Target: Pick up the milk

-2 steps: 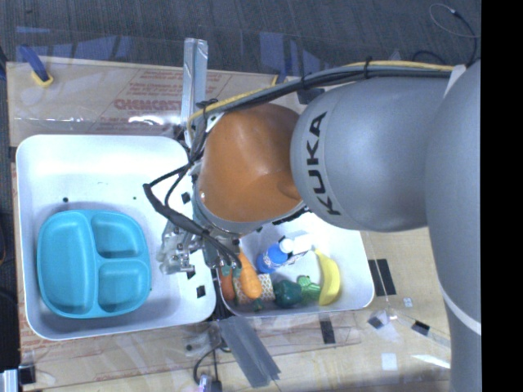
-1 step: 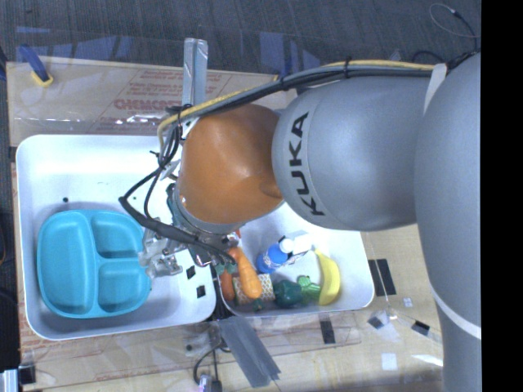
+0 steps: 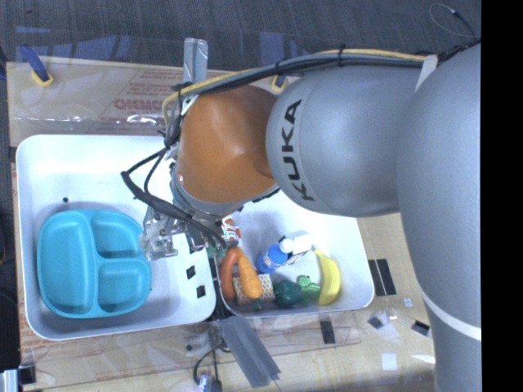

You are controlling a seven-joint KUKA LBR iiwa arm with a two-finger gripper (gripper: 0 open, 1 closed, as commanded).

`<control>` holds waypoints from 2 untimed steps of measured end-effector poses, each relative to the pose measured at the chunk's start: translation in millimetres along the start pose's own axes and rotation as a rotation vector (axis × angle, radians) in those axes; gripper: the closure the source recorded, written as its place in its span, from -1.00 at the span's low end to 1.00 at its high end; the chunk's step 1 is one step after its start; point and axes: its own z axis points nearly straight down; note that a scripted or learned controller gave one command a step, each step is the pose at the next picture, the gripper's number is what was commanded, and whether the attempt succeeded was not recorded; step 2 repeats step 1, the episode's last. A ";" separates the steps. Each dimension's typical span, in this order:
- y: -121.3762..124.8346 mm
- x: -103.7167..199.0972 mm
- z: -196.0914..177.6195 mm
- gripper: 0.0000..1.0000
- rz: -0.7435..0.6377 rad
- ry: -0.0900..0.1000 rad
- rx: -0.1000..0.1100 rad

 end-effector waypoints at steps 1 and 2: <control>-89.2 34.8 7.1 1.00 -0.216 0.004 0.000; -89.2 34.8 7.1 1.00 -0.216 0.004 0.000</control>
